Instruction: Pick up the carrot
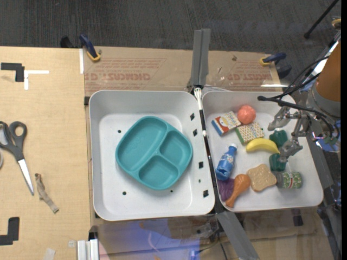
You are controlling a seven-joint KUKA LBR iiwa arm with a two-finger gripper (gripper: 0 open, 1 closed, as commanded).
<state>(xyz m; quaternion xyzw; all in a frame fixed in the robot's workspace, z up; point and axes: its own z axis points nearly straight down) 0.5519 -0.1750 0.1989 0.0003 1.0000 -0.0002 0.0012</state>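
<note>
A dark grey carpet-like floor (162, 10) runs along twelve o'clock. Below it lies the bench — pale wood (43, 145) at nine o'clock, with scissors (16, 150) resting on it and black tape corners (13, 72) marking its surface. Brown cardboard (141, 72) sits behind the bins, held by blue-and-yellow clamps (89, 46).

Divided plate (154, 154) in left bin (103, 145); carrot (237, 188) at right bin's (312, 199) front edge, bread slice (262, 178) just right.
</note>
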